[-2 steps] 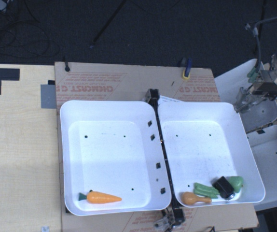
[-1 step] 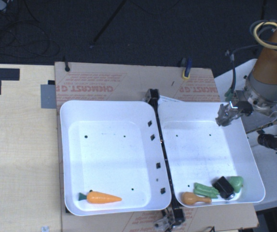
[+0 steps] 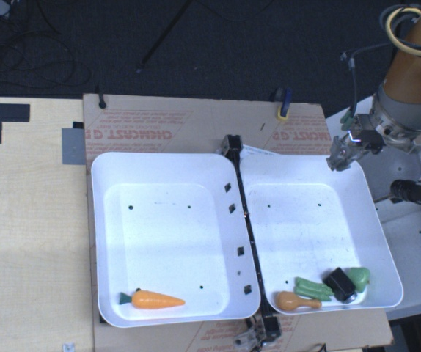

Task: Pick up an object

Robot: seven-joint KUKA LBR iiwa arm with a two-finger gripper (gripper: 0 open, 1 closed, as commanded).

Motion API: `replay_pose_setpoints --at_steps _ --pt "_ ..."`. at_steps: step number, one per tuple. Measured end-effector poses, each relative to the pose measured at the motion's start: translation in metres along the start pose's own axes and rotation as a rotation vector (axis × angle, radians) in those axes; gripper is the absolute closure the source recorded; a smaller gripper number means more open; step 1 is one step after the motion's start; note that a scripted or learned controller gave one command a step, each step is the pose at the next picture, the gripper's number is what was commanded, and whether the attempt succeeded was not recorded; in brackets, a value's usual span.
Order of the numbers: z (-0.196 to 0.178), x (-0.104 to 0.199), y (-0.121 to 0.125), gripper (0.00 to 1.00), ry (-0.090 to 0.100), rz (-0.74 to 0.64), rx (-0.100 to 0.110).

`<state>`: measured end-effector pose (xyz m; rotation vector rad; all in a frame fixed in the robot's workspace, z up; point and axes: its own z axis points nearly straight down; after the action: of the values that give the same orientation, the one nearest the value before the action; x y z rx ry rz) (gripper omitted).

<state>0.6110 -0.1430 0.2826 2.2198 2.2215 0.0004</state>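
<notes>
From above, at a slant: two shallow white plastic bins side by side on a sheet of brown printed cardboard, left bin and right bin, split by a black divider strip carrying small black clips.

Counting the left bin: one thing only, an orange toy carrot with a green stalk end, lying flat along the near wall toward the left corner, tip pointing right. Well apart from everything else.

Counting the right bin: four things, all bunched in the near right corner. One tan pear-shaped toy gourd lying on its side at the near wall. One green bean-pod toy just beside it, touching or close to it. One small black block tilted across the pile, resting against the pod. One pale green rounded piece behind the block, partly hidden by it, hard up against the right wall.

Over at the far right corner of the right bin: the grey metal two-finger gripper hanging above the rim, well apart from the pile and farther yet from the carrot. Too small and dark to make out whether clenched or released; cannot tell. Nothing seen between the tips.

Around the edges: one blue-and-yellow clamp on the far cardboard edge, one pale wooden bench top at left, dark floor with cables beyond.
</notes>
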Motion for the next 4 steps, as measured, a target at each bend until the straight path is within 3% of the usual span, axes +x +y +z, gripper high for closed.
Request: replay_pose_setpoints --at_steps 1,2,3,4 --pt "-0.007 -0.024 -0.022 1.0 0.001 0.002 0.004" --pt "0.041 -0.038 0.022 1.0 -0.001 -0.003 0.002" --pt "-0.013 -0.016 0.034 1.0 0.0 -0.002 -0.003" --pt "-0.001 -0.034 0.026 1.0 0.0 0.002 0.004"
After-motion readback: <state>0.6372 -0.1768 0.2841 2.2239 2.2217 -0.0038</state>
